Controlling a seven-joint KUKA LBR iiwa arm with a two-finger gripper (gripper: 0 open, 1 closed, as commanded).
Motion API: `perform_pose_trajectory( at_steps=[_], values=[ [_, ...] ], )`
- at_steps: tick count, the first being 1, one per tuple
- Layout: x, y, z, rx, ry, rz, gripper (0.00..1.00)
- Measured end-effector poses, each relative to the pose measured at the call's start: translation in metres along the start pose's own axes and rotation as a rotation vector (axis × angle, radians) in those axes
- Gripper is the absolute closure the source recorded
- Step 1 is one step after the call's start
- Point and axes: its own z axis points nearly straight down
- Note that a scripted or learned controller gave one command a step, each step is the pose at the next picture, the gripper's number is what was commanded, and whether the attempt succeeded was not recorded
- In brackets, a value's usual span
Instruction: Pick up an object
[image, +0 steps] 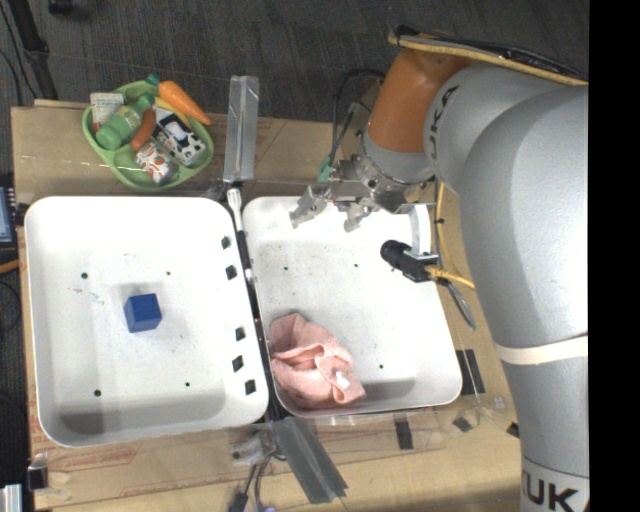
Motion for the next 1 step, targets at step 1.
perform_pose_trajectory(
  at_steps=[1],
  values=[
    [-0.0128,-0.0864,0.0774,-0.002,0.0,-0.212,0.0]
  ],
)
